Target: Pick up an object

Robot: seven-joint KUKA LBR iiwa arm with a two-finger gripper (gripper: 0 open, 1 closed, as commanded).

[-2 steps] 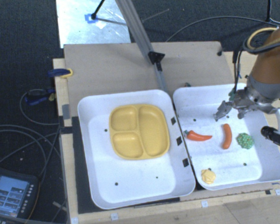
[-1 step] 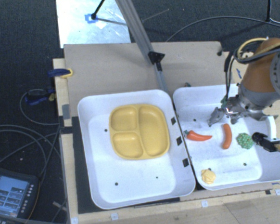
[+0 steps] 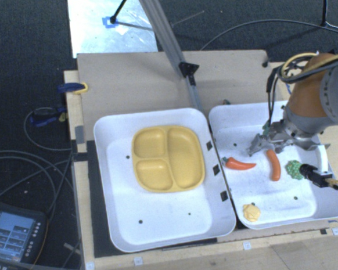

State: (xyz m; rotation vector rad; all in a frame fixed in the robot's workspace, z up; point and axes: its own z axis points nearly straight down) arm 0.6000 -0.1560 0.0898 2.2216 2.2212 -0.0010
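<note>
The arm [image 3: 320, 93] comes in from the right edge, where its upper part is cut off, and its orange band sits over the right bin [image 3: 238, 123]. The gripper [image 3: 267, 142] hangs low over that bin's middle; its grey metal parts blur together against the white floor, so whether it is wide, narrow or holding anything cannot be told. Just beside it lies an orange sausage-like piece [image 3: 273, 164], and to the left a carrot-like piece [image 3: 240, 164] with a green tip. A small green object [image 3: 293, 169] sits near the bin's right side, partly covered by a black part of the arm's fitting. A pale yellow lump [image 3: 252, 212] lies at the bin's near edge. The left bin [image 3: 120, 214] holds a yellow divided plate [image 3: 168, 158].
</note>
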